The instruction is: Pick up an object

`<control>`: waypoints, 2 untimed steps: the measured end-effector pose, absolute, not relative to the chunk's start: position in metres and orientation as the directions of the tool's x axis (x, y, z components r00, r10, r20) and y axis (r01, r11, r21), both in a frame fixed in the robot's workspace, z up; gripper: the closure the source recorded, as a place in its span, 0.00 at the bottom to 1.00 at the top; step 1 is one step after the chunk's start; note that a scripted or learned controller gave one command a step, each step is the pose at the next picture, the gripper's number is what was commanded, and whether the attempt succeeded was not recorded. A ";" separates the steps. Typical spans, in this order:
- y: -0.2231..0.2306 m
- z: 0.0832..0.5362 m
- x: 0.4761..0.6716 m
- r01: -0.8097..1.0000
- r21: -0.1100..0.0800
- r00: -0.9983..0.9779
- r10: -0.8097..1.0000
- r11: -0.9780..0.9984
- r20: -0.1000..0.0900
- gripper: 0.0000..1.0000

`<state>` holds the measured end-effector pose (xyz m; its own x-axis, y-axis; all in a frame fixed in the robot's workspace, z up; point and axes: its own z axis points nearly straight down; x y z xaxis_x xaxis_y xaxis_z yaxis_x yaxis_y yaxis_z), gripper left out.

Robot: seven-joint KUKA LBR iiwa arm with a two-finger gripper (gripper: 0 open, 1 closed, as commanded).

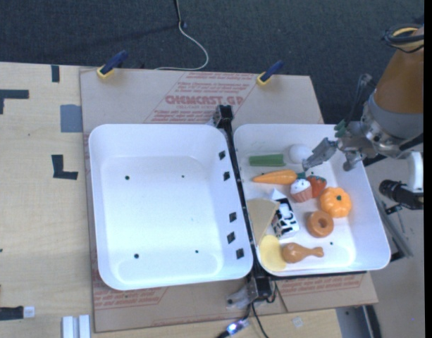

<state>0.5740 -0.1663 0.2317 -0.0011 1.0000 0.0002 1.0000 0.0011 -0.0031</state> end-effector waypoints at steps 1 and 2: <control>-0.129 0.263 0.498 1.000 -0.005 -0.002 1.000 0.002 0.003 0.00; -0.080 0.202 0.522 1.000 -0.008 -0.005 1.000 0.005 0.002 0.00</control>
<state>0.5220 -0.0801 0.2017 -0.0054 1.0000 0.0024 1.0000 0.0054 -0.0083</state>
